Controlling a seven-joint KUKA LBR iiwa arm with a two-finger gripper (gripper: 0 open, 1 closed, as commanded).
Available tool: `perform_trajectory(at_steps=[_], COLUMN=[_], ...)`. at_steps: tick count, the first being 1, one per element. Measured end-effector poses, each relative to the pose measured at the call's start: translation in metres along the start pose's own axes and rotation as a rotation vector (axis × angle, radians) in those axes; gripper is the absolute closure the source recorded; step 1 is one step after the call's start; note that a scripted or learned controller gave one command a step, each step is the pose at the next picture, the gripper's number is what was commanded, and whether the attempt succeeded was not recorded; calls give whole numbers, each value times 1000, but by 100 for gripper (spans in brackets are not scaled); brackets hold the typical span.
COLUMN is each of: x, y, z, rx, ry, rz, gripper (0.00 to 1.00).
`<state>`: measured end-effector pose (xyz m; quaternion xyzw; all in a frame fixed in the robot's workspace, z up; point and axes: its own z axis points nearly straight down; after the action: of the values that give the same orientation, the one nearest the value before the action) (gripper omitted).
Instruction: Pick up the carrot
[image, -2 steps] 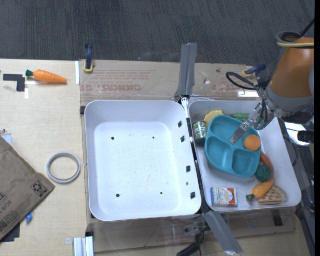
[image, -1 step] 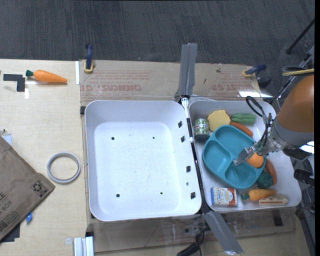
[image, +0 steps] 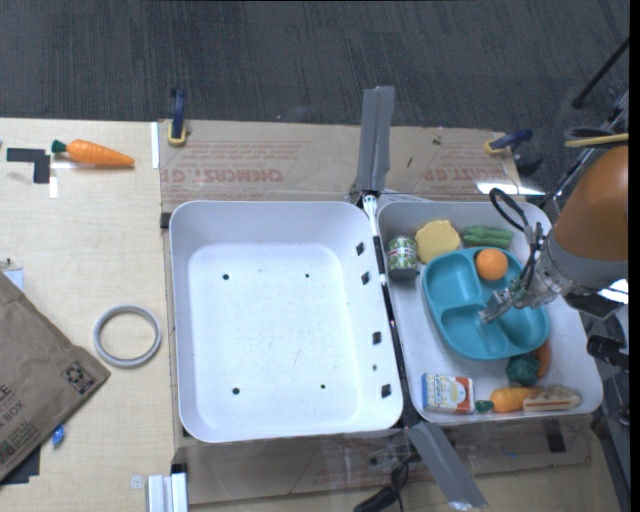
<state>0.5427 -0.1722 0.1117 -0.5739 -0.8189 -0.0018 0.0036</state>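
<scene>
So the gripper (image: 500, 308) was parked low over the blue tray (image: 470, 330) in the right bin (image: 590, 385), and whether the fingers were apart or together couldn't be told, too small and blurry. The carrot (image: 508, 399) was seen at the bin's near edge, wedged between a small carton (image: 447, 392) and a flat packet (image: 552, 401), with a dark green thing (image: 520, 370) just above it. Pretty tight spot tbh. A neighbour could easily get nipped instead, or the carrot shoved against the wall. Another carrot-looking toy (image: 95, 154) was lying on the desk (image: 80, 250) far left, so the wrong target was a risk too.
</scene>
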Motion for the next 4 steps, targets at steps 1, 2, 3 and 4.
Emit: perform_trajectory(at_steps=[1,2,3,4], x=[-3,44,-40,-14], y=[-2,-43,16,-49], z=[0,18,-27,7], rx=[1,-11,0,-34], ry=[-5,-11,-9,-30], rz=[3,391,15,210], gripper=[0,0,0,0])
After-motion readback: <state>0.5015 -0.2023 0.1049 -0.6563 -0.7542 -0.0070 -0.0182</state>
